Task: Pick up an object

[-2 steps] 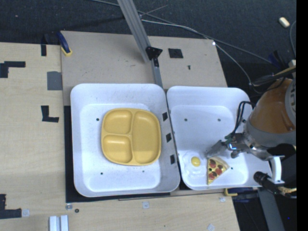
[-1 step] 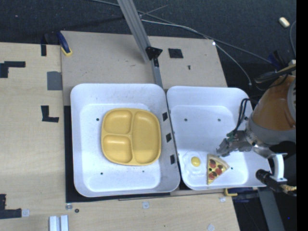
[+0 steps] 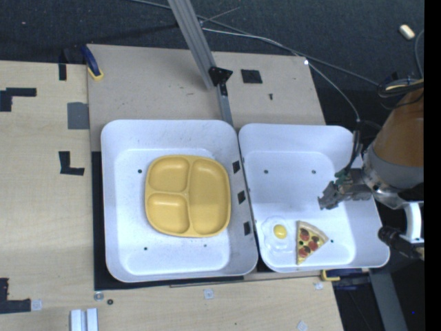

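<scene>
Gripper [image 3: 331,197] hangs over right bin [image 3: 289,140], finger state not discernible (dark blur), above pizza slice [image 3: 309,241] and fried egg [image 3: 279,231] at the front wall; risk: flat toys, fingers skid off.

Grey robot arm [image 3: 396,161] showing an orange band
Its dark metal two-finger gripper [image 3: 329,197] is looking black and angular (dark cables are trailing nearby).
</scene>
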Motion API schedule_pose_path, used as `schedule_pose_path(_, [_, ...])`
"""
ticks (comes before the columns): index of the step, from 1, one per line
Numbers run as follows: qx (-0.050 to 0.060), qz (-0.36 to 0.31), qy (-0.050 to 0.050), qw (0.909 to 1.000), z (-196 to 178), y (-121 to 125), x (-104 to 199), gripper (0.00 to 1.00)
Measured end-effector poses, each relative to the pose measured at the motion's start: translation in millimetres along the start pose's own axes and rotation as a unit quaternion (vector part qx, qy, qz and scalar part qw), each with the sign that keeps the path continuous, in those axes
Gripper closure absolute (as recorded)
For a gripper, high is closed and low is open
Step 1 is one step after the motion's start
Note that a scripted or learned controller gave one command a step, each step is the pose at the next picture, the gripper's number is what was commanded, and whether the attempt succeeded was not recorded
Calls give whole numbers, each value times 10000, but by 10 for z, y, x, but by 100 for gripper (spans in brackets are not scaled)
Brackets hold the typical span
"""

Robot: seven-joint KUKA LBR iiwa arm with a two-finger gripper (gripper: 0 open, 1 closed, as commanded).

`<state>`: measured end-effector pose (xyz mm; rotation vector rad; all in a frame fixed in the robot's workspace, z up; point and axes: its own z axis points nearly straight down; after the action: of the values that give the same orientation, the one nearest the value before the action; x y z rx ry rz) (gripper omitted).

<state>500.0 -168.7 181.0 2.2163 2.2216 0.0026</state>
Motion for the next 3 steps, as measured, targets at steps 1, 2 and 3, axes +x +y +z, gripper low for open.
schedule_pose_path(1, [2, 3, 0, 10000, -422, 16, -6, 100])
schedule_pose_path(2, [1, 1, 1, 10000, -859, 9, 46, 100])
schedule_pose_path(3, [28, -16, 10, 10000, -681, 95, 530, 100])
